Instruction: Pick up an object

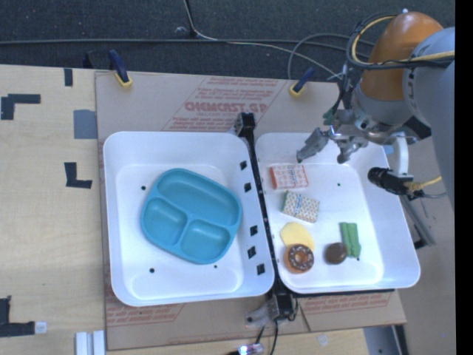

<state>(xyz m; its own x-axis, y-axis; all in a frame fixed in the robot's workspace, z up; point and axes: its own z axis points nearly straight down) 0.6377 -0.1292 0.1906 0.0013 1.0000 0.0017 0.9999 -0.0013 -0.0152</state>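
Five toys below open pincer

floor: dark grey carpet along the top, a black cable across it
bench: pale wood with black tape marks
board: brown cardboard held by 2 clamps

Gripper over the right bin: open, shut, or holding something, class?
Gripper: open, fingers spread, holding nothing, above the right bin.
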